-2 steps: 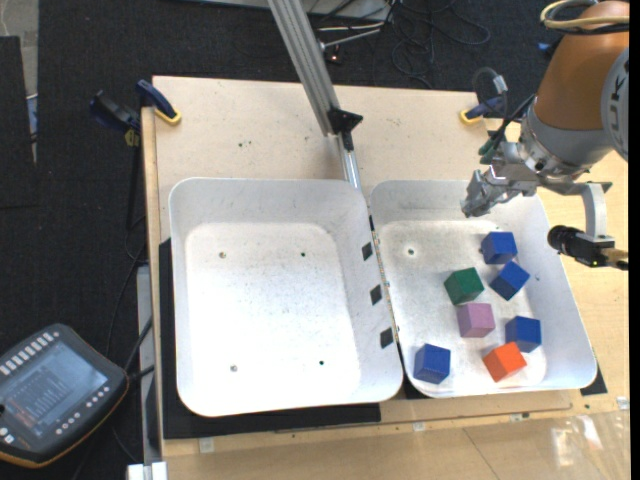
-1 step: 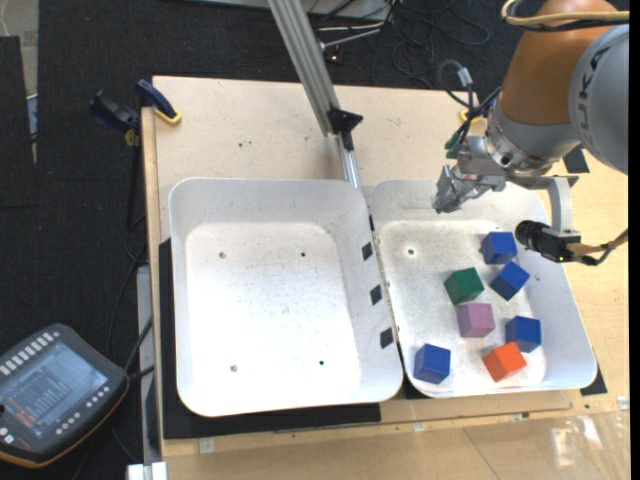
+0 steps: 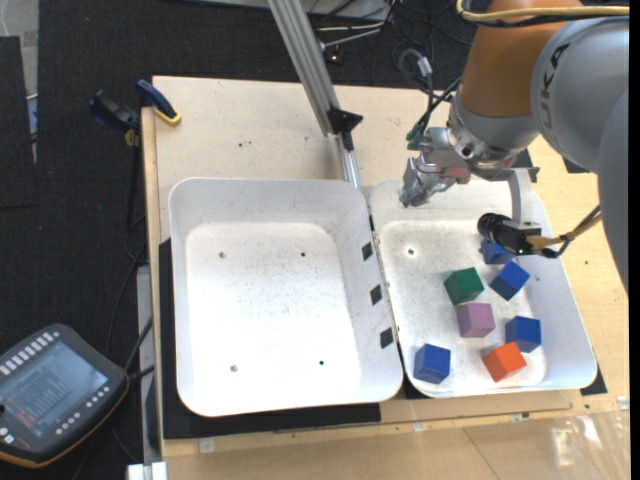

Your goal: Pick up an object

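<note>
While tool (image 3: 415, 194) hovers, green cube (image 3: 463, 286), matte, tilted

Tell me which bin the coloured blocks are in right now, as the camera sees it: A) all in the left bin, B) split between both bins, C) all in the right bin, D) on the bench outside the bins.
C: the green block, purple block, orange block and the blue blocks, such as the one at the near edge, all lie in the right bin.

Gripper (image 3: 415, 194) over right bin (image 3: 560, 383) (blocks inside) —
</note>
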`<state>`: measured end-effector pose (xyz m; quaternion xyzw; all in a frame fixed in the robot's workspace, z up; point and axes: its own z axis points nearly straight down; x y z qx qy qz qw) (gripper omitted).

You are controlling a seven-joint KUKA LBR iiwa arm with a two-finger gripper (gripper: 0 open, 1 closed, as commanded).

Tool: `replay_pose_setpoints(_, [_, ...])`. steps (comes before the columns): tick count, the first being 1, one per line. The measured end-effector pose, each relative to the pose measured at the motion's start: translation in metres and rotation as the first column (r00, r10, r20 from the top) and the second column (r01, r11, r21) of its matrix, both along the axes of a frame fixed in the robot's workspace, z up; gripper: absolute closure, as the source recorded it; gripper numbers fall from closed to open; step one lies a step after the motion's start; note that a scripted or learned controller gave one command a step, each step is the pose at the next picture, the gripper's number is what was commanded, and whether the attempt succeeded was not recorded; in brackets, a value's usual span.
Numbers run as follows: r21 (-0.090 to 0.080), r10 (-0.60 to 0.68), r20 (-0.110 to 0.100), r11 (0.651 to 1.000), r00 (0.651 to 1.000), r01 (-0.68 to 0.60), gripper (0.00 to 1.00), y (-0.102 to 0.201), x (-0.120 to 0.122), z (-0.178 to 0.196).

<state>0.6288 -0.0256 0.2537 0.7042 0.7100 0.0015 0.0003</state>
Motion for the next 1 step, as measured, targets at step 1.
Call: replay_pose_setpoints(1, [0.0, 0.0, 0.001, 1.0, 1.0, 0.0, 1.0, 0.0555, 0.0114, 0.006])
